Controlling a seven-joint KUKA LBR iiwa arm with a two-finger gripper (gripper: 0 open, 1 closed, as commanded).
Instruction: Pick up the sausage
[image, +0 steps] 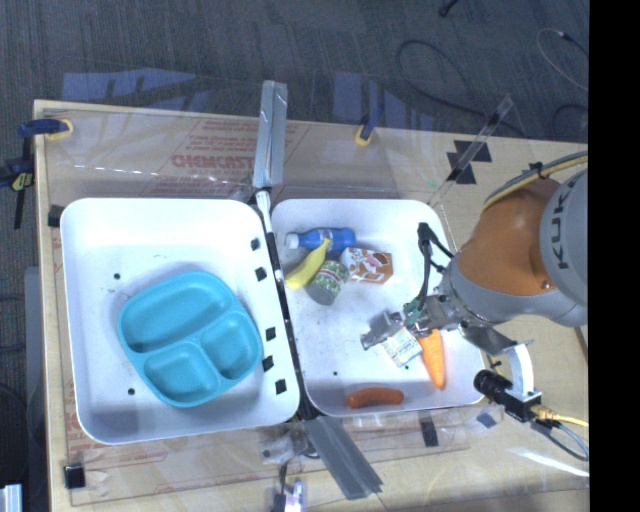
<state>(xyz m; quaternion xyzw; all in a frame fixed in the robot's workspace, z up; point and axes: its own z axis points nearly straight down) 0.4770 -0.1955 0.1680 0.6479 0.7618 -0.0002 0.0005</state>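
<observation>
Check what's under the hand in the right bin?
The hand hangs over the right bin, its tip above bare white floor beside the carrot. The sausage lies apart, nearer the front wall. Whatever sits directly beneath the metal parts is covered.

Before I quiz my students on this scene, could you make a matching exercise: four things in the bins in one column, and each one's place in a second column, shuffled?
Things:
1. sausage
2. carrot
3. blue divided plate
4. banana

Places:
A. alone in the left bin
B. by the right bin's near edge
C. right bin's far part, beside the small can
D. right bin, just under the gripper

Pairs: 1-B, 2-D, 3-A, 4-C
</observation>
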